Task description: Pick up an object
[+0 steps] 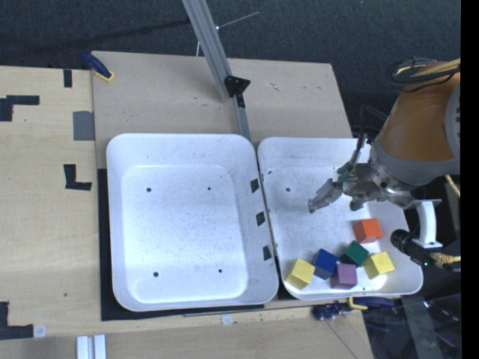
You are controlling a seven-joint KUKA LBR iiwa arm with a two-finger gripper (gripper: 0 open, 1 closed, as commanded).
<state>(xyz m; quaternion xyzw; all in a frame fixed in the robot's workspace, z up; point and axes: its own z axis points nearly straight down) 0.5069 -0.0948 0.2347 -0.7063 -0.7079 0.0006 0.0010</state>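
The gripper (323,198), fingers apart and empty, is poised over the right bin (299,155); blocks are clustered at its five o'clock, the orange block (367,230) nearest.

- Two bins (183,146) are showing white, finely speckled with dark dots.
- An orange cube (367,230) is lying at the right bin's near right.
- A green cube (357,253) is sitting just nearer, touching a purple cube (345,274).
- A blue cube (325,262) is sitting left of those.
- Two yellow cubes are flanking the group, one left (301,273), one right (379,264).
- The arm (419,129) is showing orange over grey.
- The bench (45,200) is showing pale wood with black marks.
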